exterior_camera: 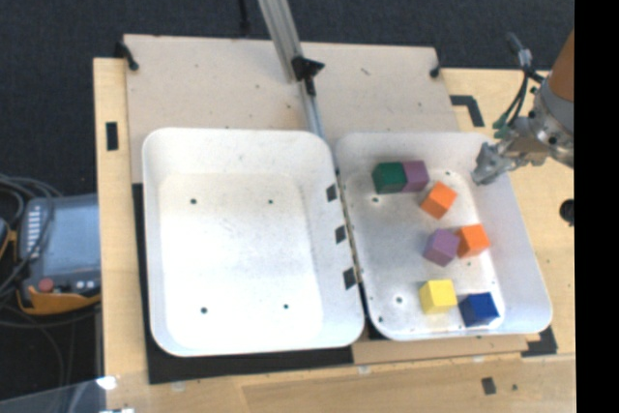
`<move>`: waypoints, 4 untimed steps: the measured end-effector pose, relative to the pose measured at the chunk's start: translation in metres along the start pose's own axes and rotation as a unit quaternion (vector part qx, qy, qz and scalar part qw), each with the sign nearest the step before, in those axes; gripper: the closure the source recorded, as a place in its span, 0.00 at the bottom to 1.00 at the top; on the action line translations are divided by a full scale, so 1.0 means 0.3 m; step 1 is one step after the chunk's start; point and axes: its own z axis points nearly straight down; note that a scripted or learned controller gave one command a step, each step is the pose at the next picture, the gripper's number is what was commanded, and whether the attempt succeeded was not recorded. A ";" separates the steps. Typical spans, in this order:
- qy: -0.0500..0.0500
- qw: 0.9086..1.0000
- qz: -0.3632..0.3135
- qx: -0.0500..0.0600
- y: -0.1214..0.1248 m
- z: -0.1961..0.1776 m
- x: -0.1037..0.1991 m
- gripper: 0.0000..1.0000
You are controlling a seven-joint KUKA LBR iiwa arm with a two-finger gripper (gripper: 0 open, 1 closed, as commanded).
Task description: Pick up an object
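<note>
Over the upper right corner of the right shallow white plastic bin [503, 300], the claw [486, 165] hangs at the end of the grey arm that comes in from the right edge; whether it is spread or pressed together cannot be told from this view, and nothing is seen pinched in it. Inside that bin lie seven small cubes. A dark green cube [389, 177] sits near the top, touching a pale purple cube [416, 174] on its right. Just below and to the right of these is an orange cube [439, 200], turned at an angle, the nearest block to the claw. Lower down, a second purple cube [441, 246] touches a second orange cube [473, 240]. Near the bottom rim a yellow cube [437, 295] rests just beside a dark blue cube [479, 309]. The left shallow white plastic bin [160, 208] lies alongside on the pale wooden bench [111, 208], with a slanted grey metal rail [271, 0] above the bins.
</note>
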 end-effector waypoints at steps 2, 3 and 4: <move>0.001 1.000 -0.002 0.003 0.000 -0.071 0.157 1.00; 0.002 1.000 -0.002 0.003 0.024 -0.083 0.318 1.00; 0.002 1.000 -0.002 0.005 0.079 -0.035 0.488 1.00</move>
